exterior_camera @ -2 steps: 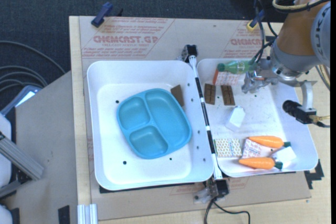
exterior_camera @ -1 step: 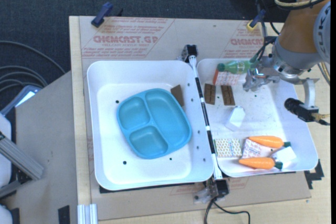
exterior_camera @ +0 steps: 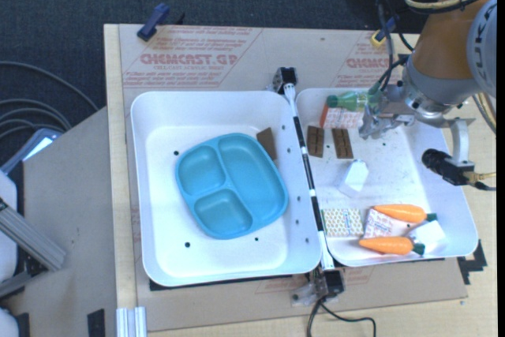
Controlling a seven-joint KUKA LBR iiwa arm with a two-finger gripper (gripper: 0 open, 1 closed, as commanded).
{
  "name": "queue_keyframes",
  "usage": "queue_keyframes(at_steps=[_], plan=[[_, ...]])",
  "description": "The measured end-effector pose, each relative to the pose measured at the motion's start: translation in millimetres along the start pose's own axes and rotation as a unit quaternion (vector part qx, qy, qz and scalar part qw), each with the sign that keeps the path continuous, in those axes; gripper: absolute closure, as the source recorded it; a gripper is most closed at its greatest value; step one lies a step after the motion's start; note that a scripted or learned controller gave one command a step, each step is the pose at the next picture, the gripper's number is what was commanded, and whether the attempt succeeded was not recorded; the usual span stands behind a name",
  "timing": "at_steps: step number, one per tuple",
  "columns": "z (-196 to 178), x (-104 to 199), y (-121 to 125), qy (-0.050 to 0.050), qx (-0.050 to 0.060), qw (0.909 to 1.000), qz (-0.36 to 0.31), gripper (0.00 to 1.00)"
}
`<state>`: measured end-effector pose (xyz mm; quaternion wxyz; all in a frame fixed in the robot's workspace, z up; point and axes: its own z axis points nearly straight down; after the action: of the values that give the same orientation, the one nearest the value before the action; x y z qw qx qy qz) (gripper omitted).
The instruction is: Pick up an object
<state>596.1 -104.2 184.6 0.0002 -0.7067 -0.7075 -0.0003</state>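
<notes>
My gripper hangs over the far part of the right bin, at the end of the grey arm with its orange band. Just left of it lie a red-and-white packet and a green-capped item. Two brown bars lie below and to the left of the gripper. A small white piece rests mid-bin. Two carrots, a small box and a patterned packet sit at the near end. I see nothing held in the gripper.
The left bin holds a blue divided plate and a brown item by its right wall. A black clamp rail runs between the bins. A black cable fitting hangs at the right.
</notes>
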Motion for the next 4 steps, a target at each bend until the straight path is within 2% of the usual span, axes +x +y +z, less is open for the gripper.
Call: queue_keyframes(at_steps=[1,2,3,4], plan=[[72.8,-31.6,9.3,0.000,0.002,1.0000,0.001,1.00],[61.7,-31.3,10.5,0.000,0.000,1.0000,0.001,1.00],[48.5,6.9,27.5,0.000,-0.001,1.0000,0.000,1.00],[71.0,-18.0,11.0,0.000,0.002,1.0000,0.001,1.00]])
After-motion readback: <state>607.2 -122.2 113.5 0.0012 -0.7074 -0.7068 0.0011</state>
